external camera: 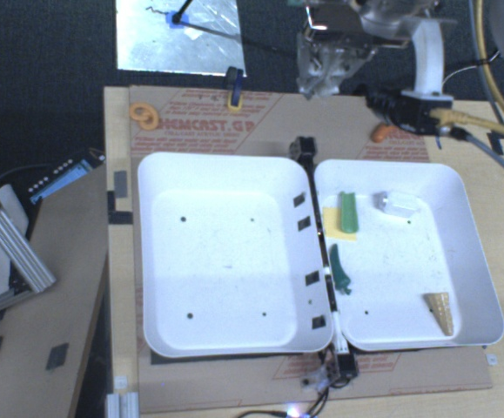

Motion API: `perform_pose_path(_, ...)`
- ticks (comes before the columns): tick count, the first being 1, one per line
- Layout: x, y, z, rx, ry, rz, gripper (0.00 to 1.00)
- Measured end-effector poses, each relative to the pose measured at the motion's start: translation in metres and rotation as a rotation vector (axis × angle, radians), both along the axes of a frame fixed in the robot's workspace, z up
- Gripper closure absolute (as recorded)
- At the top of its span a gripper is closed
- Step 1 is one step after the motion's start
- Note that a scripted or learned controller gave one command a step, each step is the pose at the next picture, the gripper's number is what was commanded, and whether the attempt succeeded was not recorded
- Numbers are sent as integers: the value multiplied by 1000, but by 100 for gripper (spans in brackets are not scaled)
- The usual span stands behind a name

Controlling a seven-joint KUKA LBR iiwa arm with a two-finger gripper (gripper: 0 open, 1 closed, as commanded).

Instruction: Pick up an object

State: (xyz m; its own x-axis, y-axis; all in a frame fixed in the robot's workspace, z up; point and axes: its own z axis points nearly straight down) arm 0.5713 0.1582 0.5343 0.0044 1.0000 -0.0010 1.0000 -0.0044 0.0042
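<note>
Nearest the camera, the brown board [234, 381] under the bins shows its printed front edge, with a small bundle of wires and a connector [334, 371] at the seam between the two bins. The left bin [160, 320] is a shallow white tray with a few dark specks on its floor. The right bin [478, 312] sits just beside it, the two joined along a black hinge strip [319, 259] with small clips. In the right bin's near right corner lies a tan cone-shaped object [440, 310], its point aimed toward the far left. Along that bin's left wall, close to the hinge, lies a dark green curved piece [339, 270]. Farther back, a bright green bar [347, 212] lies partly on a yellow flat piece [330, 224], the two touching. To the right of these, near the far wall, rests a clear, whitish plastic object [394, 203]. Beyond the bins, on the board, an orange ring [144, 115] sits at the far left, a yellow and blue clamp [234, 90] at the far edge, and a small orange object [380, 132] lies near a black fitting. The gripper [321, 81] hangs high above the board's far edge, well apart from everything in the right bin, with nothing between its fingers; whether they are apart or together cannot be told from this angle.
</note>
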Motion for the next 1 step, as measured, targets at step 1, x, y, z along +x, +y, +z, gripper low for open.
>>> perform_pose_path(1,-89,52,1,4,5,17,100)
